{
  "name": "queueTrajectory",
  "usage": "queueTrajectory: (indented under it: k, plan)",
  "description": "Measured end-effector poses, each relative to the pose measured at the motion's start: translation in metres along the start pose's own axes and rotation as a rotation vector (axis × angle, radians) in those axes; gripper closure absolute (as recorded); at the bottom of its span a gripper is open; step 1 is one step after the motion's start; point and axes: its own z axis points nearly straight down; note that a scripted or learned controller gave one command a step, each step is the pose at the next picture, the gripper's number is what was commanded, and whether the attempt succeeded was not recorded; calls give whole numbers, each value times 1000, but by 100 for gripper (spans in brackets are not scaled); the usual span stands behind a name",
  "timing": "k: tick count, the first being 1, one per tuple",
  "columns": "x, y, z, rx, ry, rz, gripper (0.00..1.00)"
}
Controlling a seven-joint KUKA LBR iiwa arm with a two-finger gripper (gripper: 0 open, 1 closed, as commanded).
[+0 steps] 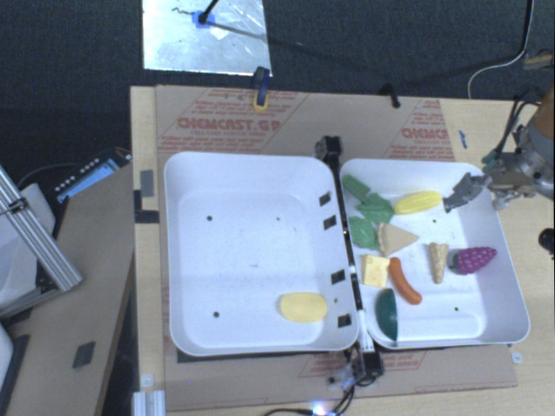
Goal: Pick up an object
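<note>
My gripper [481, 199] hangs over the right bin's [499, 319] far right corner, open, with nothing between its fingers. Its left fingertip [458, 196] is just right of a yellow corn cob [418, 203]. Purple grapes [474, 259] lie below the gripper. Further left in that bin are green leafy pieces [368, 215], a pale cheese wedge [396, 237], a yellow cube [375, 270], an orange sausage [404, 282], a tan cone [439, 261] and a dark green vegetable [386, 313].
The left bin [191, 232] holds one flat yellow piece [303, 307] near its front right corner. A black divider with clips [340, 232] runs between the bins. Cardboard lies under both bins, with cables behind at the right.
</note>
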Motion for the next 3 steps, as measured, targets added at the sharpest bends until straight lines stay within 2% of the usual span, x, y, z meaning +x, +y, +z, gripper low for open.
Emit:
queueTrajectory:
  k: [1,2,3]
  plan:
    - [25,-10,127,10,4,0,0]
    - [17,-79,177,8,3,6,0]
    - [70,-27,174,-3,-3,-6,0]
